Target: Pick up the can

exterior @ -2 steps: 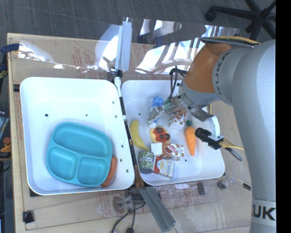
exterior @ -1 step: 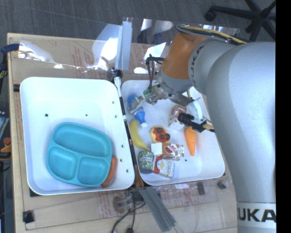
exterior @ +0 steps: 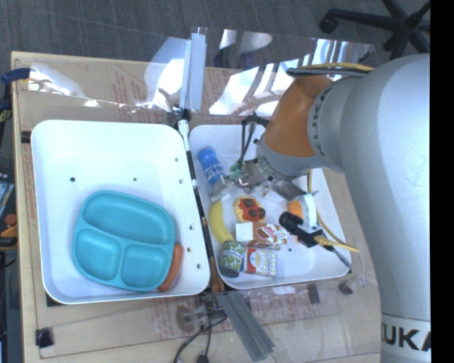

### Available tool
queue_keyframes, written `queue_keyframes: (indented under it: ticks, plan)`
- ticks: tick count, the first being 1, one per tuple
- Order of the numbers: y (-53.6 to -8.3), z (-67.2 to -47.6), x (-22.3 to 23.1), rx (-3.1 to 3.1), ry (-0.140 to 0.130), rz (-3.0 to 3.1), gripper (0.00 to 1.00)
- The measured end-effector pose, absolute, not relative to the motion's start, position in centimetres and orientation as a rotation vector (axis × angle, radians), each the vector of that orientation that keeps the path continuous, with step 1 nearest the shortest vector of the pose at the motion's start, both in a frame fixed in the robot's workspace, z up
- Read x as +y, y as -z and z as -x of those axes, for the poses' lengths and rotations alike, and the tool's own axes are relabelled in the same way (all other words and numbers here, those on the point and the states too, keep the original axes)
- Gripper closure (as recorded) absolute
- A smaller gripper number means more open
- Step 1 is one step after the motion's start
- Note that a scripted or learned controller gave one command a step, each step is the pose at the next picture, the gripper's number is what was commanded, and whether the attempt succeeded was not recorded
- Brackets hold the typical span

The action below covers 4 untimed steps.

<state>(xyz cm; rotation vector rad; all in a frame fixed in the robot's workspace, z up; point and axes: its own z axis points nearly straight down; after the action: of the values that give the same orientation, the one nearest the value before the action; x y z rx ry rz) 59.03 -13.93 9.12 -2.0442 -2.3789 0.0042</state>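
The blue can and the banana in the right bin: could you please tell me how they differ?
The blue can is a cylinder; the banana is curved and yellow. The can lies nearer the bin's far end, beside the claw; the banana lies nearer the front. Both rest along the right bin's left wall.

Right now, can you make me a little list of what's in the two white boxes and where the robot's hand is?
left bin: blue divided tray, orange thing at its right edge
right bin: blue can lying down, banana, green-topped can, small cartons and toys
gripper: over the right bin, just right of the blue can
can held: no, nothing seen between the fingers
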Motion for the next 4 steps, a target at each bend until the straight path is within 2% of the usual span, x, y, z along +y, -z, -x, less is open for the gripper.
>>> queue_keyframes:
  ticks: [1, 2, 3, 4]
  plan:
    - [-9.1, -50.6, -13.1, -2.297, -0.003, 2.137, 0.00]
    - [-9.3, -48.1, -11.5, -2.242, -0.003, 2.208, 0.00]
    - [-9.2, -47.6, -10.4, -1.825, -0.006, 2.566, 0.00]
    - [-13.4, -55.5, -16.3, -1.748, -0.003, 2.606, 0.00]
